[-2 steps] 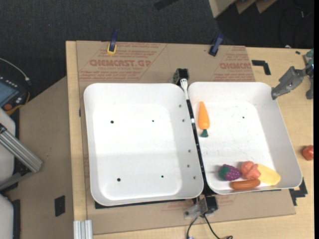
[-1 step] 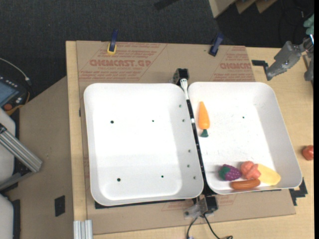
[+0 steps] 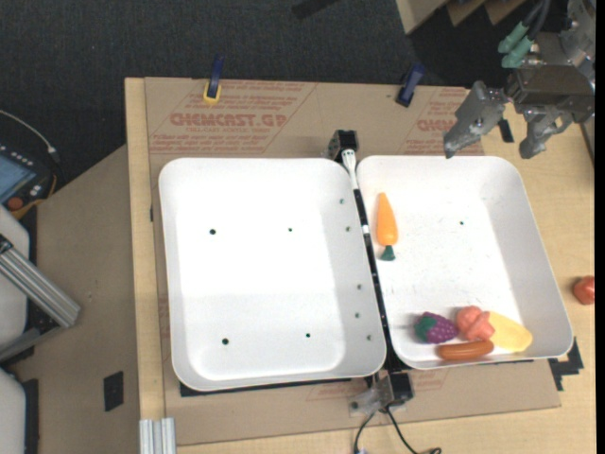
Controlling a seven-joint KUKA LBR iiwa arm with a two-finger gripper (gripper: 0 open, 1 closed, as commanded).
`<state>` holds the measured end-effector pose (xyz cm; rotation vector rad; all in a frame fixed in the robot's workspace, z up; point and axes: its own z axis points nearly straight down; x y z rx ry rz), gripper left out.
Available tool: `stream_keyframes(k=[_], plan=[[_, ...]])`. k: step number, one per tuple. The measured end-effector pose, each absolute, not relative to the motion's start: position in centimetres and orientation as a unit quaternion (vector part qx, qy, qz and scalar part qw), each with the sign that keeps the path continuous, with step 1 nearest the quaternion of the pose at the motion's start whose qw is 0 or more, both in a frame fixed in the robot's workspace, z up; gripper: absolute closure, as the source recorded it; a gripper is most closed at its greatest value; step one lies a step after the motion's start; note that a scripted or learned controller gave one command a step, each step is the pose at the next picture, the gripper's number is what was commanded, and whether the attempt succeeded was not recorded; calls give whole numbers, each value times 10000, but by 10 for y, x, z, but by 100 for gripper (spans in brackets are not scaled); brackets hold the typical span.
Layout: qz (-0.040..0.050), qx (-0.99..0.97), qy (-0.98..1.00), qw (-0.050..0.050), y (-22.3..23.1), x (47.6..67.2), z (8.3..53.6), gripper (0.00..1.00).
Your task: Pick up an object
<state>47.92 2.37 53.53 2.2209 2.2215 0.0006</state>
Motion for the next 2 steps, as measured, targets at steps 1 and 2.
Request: stream_keyframes(k=[1, 2], plan=[[9, 7057, 7085, 4, 82, 479, 535, 0], [24, 7065, 7077, 12, 162, 486, 535, 0]])
